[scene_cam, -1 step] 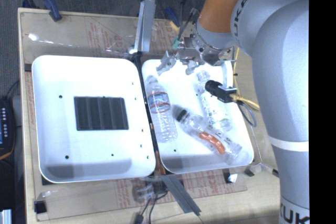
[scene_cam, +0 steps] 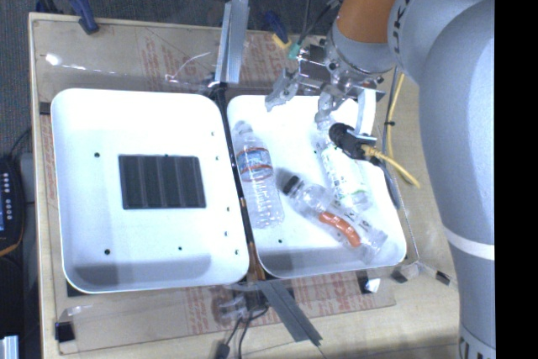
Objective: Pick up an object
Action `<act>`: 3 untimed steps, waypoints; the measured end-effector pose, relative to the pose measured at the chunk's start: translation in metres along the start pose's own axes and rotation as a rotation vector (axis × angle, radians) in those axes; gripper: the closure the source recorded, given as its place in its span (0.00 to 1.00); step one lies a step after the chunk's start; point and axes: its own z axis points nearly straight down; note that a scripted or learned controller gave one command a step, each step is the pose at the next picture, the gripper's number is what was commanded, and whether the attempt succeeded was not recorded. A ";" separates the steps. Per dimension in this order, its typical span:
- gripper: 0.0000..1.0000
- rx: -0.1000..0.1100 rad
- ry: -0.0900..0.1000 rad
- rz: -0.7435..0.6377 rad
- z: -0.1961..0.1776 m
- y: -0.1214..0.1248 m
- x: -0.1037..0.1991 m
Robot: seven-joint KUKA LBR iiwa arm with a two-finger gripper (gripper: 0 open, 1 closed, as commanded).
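My gripper [scene_cam: 303, 101] hangs over the far end of the right bin [scene_cam: 294, 265], open, with nothing between its fingers. A clear water bottle [scene_cam: 257, 185] with a label lies along that bin's left wall. Nearer the middle lies a clear bottle with a black cap [scene_cam: 301, 191], pointing toward the near right corner. Just past its base sits a clear wrapped item with orange parts [scene_cam: 343, 228]. Another clear bottle [scene_cam: 345, 176] lies by the right wall, below and right of the gripper.
The left bin [scene_cam: 76, 122] holds a dark ribbed rectangular panel [scene_cam: 162, 181] flat on its floor. A metal divider bar [scene_cam: 230, 38] stands between the bins at the back. Blue clamps [scene_cam: 84, 13] sit on the bench's far left edge.
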 end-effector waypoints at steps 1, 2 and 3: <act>0.00 0.005 0.000 -0.129 0.113 -0.028 -0.052; 0.00 -0.002 -0.001 -0.251 0.165 -0.074 -0.105; 0.00 -0.003 0.001 -0.403 0.168 -0.076 -0.106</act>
